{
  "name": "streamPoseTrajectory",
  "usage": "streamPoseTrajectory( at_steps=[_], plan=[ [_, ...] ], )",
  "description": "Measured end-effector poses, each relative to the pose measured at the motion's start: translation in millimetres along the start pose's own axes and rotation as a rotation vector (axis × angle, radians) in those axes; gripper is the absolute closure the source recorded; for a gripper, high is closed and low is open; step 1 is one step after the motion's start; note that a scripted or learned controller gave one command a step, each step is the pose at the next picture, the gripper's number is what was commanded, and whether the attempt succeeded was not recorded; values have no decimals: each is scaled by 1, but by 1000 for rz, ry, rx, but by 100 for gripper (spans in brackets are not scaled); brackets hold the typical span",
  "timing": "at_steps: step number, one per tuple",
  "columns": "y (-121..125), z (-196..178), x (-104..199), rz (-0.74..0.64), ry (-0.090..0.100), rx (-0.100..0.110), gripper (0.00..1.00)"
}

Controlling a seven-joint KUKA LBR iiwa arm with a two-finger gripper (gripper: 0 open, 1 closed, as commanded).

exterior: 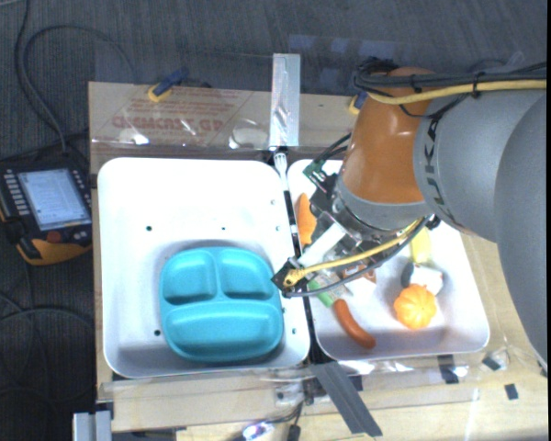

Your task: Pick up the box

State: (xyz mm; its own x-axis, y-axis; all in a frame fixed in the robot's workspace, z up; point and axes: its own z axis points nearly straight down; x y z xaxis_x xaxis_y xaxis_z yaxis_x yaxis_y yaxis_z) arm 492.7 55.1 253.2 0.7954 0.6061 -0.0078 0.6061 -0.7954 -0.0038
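- Camera view, near side: left bin [188,205] holds a teal divided tray [222,301]; right bin [461,331] holds a reddish sausage-like thing [354,325] and an orange fruit [415,307].
- Box: no sure box is visible. Best candidate is the small white block with dark top [425,276], just beside the fruit, in the right bin. I cannot confirm it; part of this bin is hidden under the arm.
- Handling, as a guess: small, light, prob. stiff cardboard w/ smooth sides. Take it across two flat opposite faces, near the middle, approx. from above. The fruit close by may roll.
- Claw [297,278]: low at the wall between the bins, apart from the candidate. Open or closed, I cannot tell.
- Far side: orange carrot-like thing [305,217] at the right bin's left wall, then the grey arm [487,168].
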Motion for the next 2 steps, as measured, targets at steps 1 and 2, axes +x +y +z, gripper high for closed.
streamPoseTrajectory(
  at_steps=[1,2],
  plan=[
    [31,-129,-29,-19,2,-5,100],
    [75,-179,-67,291,3,-3,100]
  ],
)
